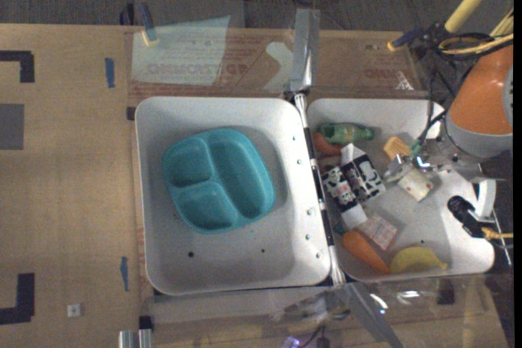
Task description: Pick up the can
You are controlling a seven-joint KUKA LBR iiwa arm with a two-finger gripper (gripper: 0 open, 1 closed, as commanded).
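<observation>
Camera view, slanted down on wooden bench (65,175). Two white bins side by side, touching along their inner rims.

Left bin (147,200): one teal divided plate (218,178), lying left of centre.

Right bin (466,255): crowded. Arm (485,106) reaches in over the right rim, near the far right corner.

- Cow-patterned carton (352,182), on its side by the left wall.
- Green bottle (347,131), lying along the far edge.
- Carrot (364,250), near the front left corner.
- Banana (418,260), against the front edge, just beside the carrot.
- Small pink-and-white box (379,231), between carton and carrot.
- Can (415,186) (small, pale, tipped on its side), mid-bin, right of the carton.
- Yellow block (396,147), near the far edge.

Gripper (408,169) sits just above the can, close or touching. Cannot tell how wide it stands, nor whether it has hold of anything.
</observation>
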